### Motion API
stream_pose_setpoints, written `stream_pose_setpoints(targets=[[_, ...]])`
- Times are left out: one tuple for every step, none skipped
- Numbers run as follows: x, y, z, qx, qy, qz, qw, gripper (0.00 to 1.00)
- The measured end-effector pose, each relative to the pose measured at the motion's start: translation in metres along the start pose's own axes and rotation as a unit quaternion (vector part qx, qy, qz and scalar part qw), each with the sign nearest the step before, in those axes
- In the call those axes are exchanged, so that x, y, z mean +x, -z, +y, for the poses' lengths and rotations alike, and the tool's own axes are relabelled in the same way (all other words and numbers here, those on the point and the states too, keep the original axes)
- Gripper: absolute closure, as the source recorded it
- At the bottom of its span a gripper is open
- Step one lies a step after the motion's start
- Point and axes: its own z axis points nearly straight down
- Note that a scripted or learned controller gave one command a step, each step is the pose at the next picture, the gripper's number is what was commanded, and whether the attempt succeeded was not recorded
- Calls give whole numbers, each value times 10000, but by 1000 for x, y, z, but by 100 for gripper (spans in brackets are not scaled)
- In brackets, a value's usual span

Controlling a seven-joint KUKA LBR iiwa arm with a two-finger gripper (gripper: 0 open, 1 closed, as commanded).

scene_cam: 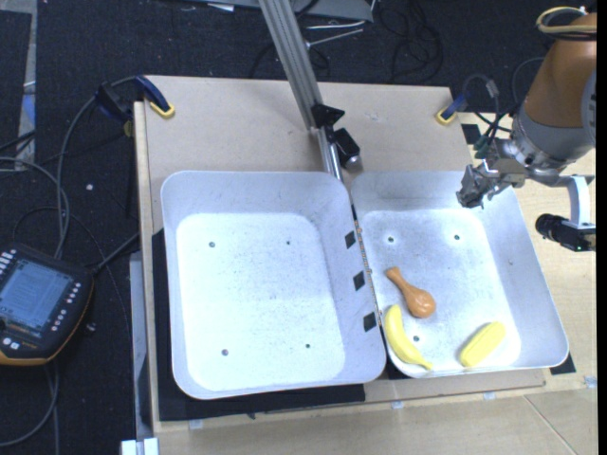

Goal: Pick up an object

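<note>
In the camera view the gripper (471, 193) hangs over the far right corner of the right bin (520, 245); whether it is spread or pressed together I cannot tell. Near the front of this bin lie an orange pear-shaped object (413, 294), a banana (402, 339) and a yellow block (482, 343), apart from the gripper. The left bin (190, 202) sits beside it
</note>
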Motion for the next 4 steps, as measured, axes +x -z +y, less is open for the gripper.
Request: stream_pose_setpoints(targets=[[0,39,1,5,0,2,10000,100],[43,41,4,19,18,10,10000,100],[97,29,5,25,22,12,10000,100],[148,21,12,24,21,11,10000,100]])
